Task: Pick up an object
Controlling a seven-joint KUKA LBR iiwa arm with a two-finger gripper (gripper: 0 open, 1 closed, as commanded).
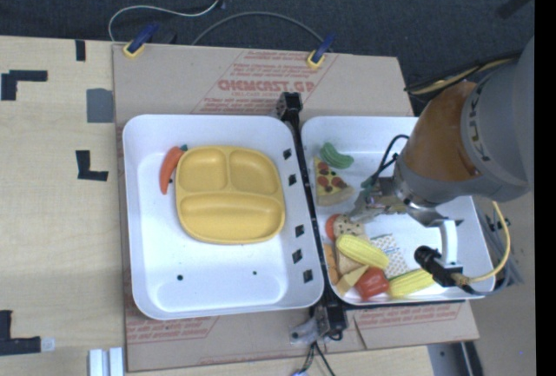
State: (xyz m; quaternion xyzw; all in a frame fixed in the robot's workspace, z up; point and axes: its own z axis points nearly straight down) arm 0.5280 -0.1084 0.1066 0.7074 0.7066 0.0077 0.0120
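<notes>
Jaws point(369, 207) (spread not discernible) hover in the right white plastic bin point(473, 218); the long yellow toy corn cob point(362, 251) lies just nearer, axis slanting near-right.

Toy foods are heaped in the right white bin point(469, 292): yellow corn cob point(362, 251), red tomato point(373, 282), pizza slice point(331, 181). An orange carrot point(168, 168) is lodged in the left bin.

My gripper point(369, 202) low in the right bin point(473, 218), corn cobs point(363, 251), tomato point(372, 282) and pizza slice point(331, 181) crowding its left half, left bin point(143, 218) floor bare below the yellow plate point(230, 194), carrot point(169, 168) beside it.
</notes>
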